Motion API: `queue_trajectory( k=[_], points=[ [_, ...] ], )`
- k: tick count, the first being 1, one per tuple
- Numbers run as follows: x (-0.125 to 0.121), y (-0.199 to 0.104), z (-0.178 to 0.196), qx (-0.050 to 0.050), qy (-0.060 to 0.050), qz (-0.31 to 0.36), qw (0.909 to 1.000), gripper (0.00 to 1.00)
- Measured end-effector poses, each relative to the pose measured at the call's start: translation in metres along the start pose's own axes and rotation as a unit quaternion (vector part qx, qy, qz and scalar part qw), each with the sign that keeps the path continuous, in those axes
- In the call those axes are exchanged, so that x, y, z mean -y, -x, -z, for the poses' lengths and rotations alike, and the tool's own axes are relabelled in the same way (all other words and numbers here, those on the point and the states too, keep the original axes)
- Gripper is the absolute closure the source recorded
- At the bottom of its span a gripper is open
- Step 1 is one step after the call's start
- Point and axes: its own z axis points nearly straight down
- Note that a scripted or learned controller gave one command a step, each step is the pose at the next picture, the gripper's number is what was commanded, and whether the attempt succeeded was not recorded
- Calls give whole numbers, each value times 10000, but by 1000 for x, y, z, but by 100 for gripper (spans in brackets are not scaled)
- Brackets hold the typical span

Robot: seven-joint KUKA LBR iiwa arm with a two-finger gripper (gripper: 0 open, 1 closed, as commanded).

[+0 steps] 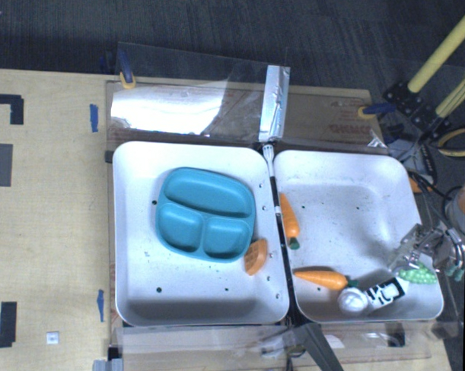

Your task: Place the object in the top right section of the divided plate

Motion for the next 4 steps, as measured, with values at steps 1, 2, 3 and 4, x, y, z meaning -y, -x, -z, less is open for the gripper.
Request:
queue_trajectory(
  k=[1, 2, 3, 4],
  points=[
    [-1, 2, 9, 19, 10, -12, 10000, 100],
    [-1, 3, 18, 39, 21, -23, 10000, 100],
    [0, -1, -28, -3, 2, 2395, 9709, 100],
    [-1, 1, -19, 24, 5, 2381, 9712, 100]
  ],
)
